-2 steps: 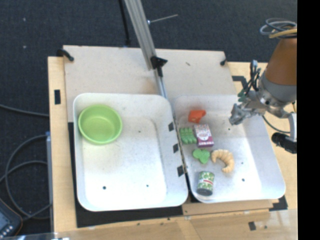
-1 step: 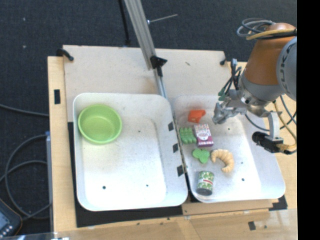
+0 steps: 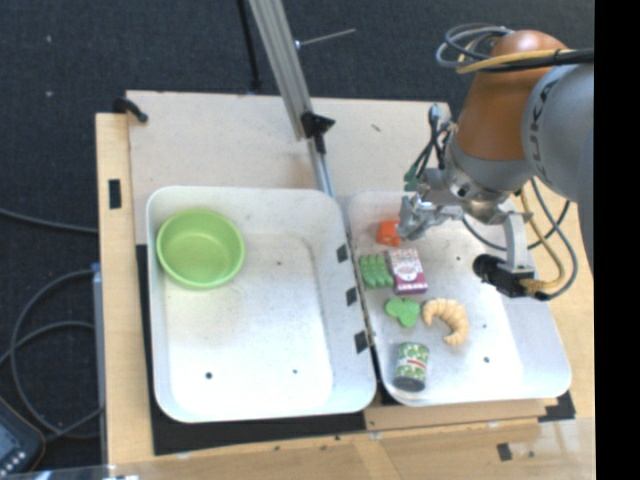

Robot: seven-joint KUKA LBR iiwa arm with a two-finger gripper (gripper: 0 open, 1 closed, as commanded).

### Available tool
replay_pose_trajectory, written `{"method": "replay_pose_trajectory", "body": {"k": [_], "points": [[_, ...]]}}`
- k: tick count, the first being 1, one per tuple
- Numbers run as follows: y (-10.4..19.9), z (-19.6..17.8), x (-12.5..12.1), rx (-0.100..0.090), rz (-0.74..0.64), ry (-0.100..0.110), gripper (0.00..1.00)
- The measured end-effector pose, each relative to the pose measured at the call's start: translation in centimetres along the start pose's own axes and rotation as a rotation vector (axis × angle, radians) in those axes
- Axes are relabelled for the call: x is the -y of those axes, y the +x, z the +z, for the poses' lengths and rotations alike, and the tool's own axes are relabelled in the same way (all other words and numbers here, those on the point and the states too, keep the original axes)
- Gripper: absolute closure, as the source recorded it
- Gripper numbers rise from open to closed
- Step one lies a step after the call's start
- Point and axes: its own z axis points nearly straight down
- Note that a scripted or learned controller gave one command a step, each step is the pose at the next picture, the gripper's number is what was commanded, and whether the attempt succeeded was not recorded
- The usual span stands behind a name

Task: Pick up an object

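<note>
Nearest the camera stands a small can (image 3: 410, 365) at the right bin's (image 3: 530, 363) front edge. Further back, the gripper (image 3: 408, 224) hangs beside a small orange piece (image 3: 388, 233) near the bin's rear-left corner; whether it pinches anything, I cannot tell. That piece looks light, rigid and smooth, so a pinch across its middle seems best.

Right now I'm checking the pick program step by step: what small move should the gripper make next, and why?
Probably a short descent onto the orange object. The gripper sits just beside it in the right bin, nothing shows between its fingers, and that piece lies apart from the others.
</note>
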Motion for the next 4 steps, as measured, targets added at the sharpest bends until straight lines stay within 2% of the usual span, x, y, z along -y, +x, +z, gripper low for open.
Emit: {"method": "replay_pose_trajectory", "body": {"k": [2, 3, 4], "points": [[10.3, 0.1, -3.4, 0.0, 0.0, 0.002, 1.0], [14.9, -1.0, -4.0, -0.001, 0.001, 0.002, 1.0], [14.5, -0.9, -4.0, 0.003, 0.004, 0.004, 0.0]]}}
